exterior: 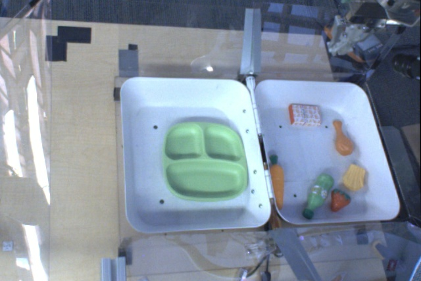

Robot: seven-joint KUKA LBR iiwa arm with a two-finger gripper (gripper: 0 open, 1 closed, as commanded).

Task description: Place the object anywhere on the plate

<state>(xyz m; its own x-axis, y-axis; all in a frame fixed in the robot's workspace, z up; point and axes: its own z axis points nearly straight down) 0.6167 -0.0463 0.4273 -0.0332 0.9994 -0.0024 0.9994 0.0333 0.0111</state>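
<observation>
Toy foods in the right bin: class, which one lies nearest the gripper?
The red-and-white patterned box, at the bin's far side, lies closest to the gripper; the other toys lie farther toward the bin's near edge.

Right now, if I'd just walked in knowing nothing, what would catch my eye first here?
Probably the bright green divided plate, lying alone in the left white bin. Next, the colourful toy food scattered in the right white bin: a carrot against its left wall, a green bottle, a yellow cheese wedge and a patterned box. The end effector hangs at the upper right, beyond the bins.
</observation>
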